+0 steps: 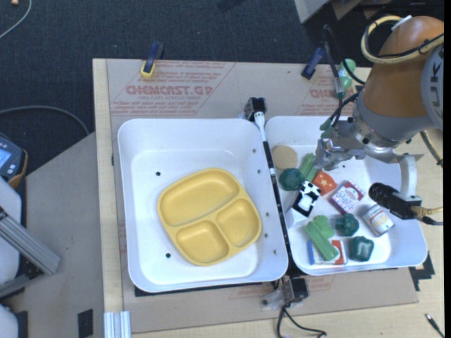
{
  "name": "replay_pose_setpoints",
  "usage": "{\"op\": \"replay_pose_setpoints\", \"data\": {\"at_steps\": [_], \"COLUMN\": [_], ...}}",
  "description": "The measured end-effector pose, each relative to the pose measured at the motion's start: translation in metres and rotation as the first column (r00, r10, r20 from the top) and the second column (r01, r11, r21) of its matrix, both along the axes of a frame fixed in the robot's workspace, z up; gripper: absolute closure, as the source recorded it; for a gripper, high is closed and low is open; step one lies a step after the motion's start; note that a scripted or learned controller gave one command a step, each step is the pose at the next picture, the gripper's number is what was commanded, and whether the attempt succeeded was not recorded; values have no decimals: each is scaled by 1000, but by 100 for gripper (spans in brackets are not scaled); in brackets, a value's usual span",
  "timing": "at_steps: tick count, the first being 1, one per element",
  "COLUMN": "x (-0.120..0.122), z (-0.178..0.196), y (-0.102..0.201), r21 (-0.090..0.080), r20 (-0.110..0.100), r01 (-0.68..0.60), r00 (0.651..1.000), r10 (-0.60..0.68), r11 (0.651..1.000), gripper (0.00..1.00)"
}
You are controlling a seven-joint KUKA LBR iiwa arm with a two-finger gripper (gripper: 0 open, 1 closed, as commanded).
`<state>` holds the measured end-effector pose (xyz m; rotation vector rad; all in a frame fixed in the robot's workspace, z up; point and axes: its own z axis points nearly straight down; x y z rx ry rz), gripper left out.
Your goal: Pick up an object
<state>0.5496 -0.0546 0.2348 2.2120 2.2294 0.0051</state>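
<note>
The right bin [416, 255] holds several small objects. Among them are a tan disc [285, 155], a dark green lump [289, 179], a black-and-white checkered piece [306, 196] and an orange piece [325, 182]. There are also a red-and-white packet [347, 197], a small can [378, 219], a light green block [320, 236], a teal lump [345, 224] and a green pepper [361, 248]. My gripper [328, 153] hangs low over the bin's back part, just above a long green piece [308, 166] and the orange piece. The wrist hides what lies under it.
The left bin [134, 146] holds a yellow three-part plate [208, 215]. A black divider clip [255, 107] sits between the bins at the back. A black cylinder [390, 196] on the arm's side reaches over the right bin. Cables run at the front edge [285, 308].
</note>
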Motion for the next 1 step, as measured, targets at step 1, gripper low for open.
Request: {"op": "replay_pose_setpoints", "data": {"at_steps": [1], "x": [9], "z": [-12], "y": [14], "r21": [-2], "r20": [-4], "r01": [6], "r00": [1000], "r10": [-6], "r11": [1000], "gripper": [100]}}
